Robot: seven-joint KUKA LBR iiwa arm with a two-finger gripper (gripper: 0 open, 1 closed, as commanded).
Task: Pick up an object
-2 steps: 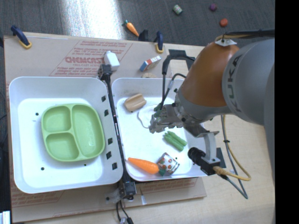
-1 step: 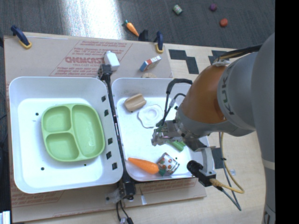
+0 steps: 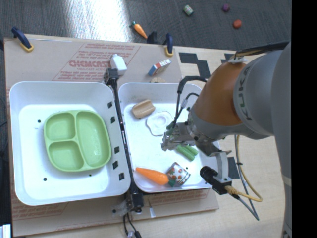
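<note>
1. Cardboard (image 3: 64, 68) printed in red covers the bench under two white bins; dark carpet (image 3: 59, 9) lies beyond, with small toys scattered on it.
2. I see the left bin (image 3: 20, 133) holding a green divided plate (image 3: 77, 140), with bare white floor all round it.
3. My gripper (image 3: 171, 142) is low in the right bin (image 3: 130, 155), mid-floor; I cannot tell how it is set.
4. A green piece (image 3: 188, 151) lies just beside it, partly under the wrist.
5. Bread roll (image 3: 142, 108) sits at the far left; a white disc (image 3: 159, 123) is near it.
6. Carrot (image 3: 152, 176) and patterned cube (image 3: 178, 174) crowd the near rim.
7. Open floor remains along the bin's left wall.
</note>
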